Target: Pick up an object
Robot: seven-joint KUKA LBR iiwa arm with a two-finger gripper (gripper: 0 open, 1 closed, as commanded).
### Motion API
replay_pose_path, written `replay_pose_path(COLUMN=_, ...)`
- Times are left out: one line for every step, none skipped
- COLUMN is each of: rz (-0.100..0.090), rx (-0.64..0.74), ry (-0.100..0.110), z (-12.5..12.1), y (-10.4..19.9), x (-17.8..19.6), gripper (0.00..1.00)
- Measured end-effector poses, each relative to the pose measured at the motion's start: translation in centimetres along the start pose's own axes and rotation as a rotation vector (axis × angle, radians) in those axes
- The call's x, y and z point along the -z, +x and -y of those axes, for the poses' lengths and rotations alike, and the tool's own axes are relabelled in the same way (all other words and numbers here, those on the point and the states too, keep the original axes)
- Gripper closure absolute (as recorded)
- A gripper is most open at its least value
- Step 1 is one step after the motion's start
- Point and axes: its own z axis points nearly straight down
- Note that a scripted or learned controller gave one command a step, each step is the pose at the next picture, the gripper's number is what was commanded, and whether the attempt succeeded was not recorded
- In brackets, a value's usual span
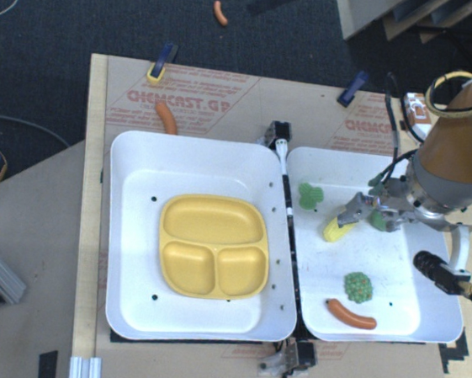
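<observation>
The right bin (398, 325) holds a small green broccoli piece (310, 195) at its far left, a yellow banana-like piece (335, 230) near the middle, a second green broccoli piece (358, 286) lower down, and an orange sausage (351, 315) by the near wall. My gripper (367, 214) hangs low over the far middle of this bin, just up and to the right of the yellow piece and close to it. I cannot tell whether it touches the piece. The grey arm with its orange band (471, 92) reaches in from the right.
The left bin (131, 214) carries a yellow divided plate (213, 245). An orange sausage (166, 117) lies on the cardboard behind the left bin, and another (220, 13) on the dark floor. Clamps (160, 63) grip the board's far edge. A black fitting (438, 273) sticks out over the right bin.
</observation>
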Motion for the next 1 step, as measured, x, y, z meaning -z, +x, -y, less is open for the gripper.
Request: replay_pose_path(rz=-0.001, rx=0.001, ry=0.0, z=-0.01, y=-0.32, x=-6.35, gripper=0.0)
